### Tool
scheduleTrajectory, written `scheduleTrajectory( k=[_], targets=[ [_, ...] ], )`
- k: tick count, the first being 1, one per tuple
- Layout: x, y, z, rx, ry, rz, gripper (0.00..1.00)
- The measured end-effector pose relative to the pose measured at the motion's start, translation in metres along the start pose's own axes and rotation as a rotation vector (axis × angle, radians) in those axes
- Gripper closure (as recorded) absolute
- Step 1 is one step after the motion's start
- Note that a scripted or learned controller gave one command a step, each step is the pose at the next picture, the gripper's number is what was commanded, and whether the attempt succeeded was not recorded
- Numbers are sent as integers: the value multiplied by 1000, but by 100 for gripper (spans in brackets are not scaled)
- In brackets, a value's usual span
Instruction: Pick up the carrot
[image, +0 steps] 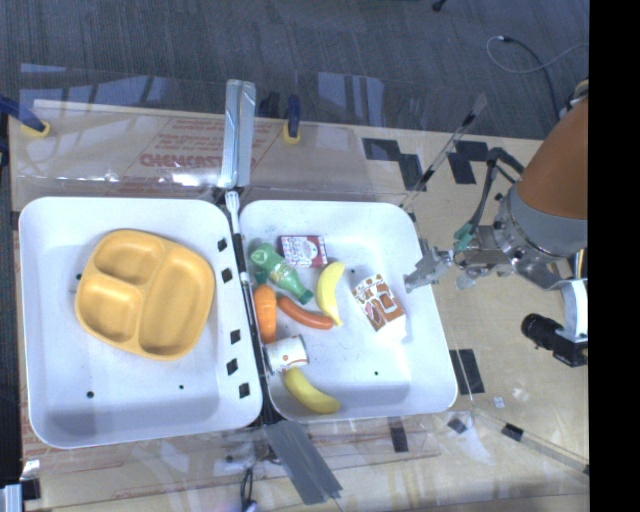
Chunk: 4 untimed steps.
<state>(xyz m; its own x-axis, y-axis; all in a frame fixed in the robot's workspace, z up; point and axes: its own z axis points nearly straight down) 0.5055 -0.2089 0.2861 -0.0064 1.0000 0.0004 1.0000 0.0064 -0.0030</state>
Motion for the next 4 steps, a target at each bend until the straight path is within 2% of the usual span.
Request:
scheduleTrajectory(
  k=[1,2,3,4],
  targets=[
    [113,29,-21,-2,-1,30,0],
    [185,93,23,0,-2,-8,0],
    [191,66,95,2,-1,-6,0],
    [190,67,86,3,-2,-8,100]
  ],
)
